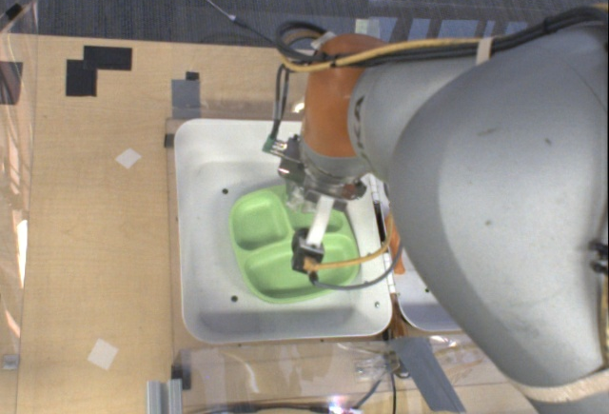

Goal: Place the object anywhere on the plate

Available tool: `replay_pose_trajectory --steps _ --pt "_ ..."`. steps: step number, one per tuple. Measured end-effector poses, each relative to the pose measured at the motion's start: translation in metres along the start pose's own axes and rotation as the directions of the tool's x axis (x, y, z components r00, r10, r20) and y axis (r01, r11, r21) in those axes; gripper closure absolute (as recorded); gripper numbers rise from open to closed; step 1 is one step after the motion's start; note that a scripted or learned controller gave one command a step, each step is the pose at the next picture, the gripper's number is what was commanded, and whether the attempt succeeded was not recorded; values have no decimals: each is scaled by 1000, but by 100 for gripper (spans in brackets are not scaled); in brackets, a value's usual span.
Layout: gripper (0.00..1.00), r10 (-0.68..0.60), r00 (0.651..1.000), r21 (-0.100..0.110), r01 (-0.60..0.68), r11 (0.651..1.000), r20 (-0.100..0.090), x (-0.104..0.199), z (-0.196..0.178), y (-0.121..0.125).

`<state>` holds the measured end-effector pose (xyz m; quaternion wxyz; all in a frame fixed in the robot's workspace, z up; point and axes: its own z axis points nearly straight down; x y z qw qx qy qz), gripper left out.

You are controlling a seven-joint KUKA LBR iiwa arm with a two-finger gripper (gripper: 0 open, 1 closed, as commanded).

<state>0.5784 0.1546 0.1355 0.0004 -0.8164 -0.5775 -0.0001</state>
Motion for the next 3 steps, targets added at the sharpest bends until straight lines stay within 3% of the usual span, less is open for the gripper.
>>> replay_pose_trajectory --steps 1,2,3 --pt "100 16 1000 -4 -16 1000 -2 12 -159 24" --pt "100 -70 998 0 70 998 1 -36 -67 4" --pt "100 -5 1000 -6 5 1000 -2 -28 -228 106"
